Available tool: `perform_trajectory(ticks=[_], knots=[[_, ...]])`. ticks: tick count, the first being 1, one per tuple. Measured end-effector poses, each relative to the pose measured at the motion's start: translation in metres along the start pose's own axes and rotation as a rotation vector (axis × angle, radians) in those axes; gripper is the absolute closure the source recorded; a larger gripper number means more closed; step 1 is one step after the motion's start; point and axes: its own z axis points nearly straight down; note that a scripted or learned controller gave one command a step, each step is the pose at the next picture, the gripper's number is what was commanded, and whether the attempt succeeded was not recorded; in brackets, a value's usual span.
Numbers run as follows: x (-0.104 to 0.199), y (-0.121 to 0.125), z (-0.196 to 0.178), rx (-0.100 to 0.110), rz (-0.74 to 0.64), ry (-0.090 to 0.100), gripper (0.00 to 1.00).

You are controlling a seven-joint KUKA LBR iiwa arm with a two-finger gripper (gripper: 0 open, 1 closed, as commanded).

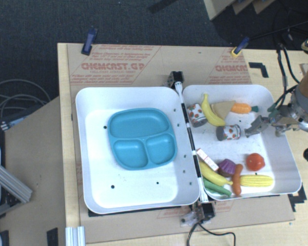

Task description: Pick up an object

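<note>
Gripper (pixel 257 125) sits over the right bin (pixel 283 160), upper right part, arm coming in from the right edge. Can't tell its state from this angle, nothing visibly held.

Right bin contents:
- banana (pixel 212 111) near the top left, curved, with a red-and-white cup (pixel 196 115) just left of it
- carrot (pixel 242 107) near the top, beside a tan flat piece (pixel 223 107)
- small patterned cup (pixel 228 132) lying on its side mid-bin, just left of the gripper, apart from it
- tomato (pixel 255 161) lower right
- corn cob (pixel 255 180) along the bottom edge
- purple eggplant-like piece (pixel 227 165), orange-red sausage shape (pixel 237 178), yellow piece (pixel 213 173), green piece (pixel 217 188) clustered bottom left
- white box with red mark (pixel 207 159) against the left wall

Left bin (pixel 92 137) holds a blue divided plate (pixel 142 138), three compartments, roughly centred
</note>
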Motion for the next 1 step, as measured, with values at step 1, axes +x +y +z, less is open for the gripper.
perform_trajectory(ticks=[1], knots=[[-0.0145,-0.0353,0.0907,0.002,0.001,0.001,0.0]])
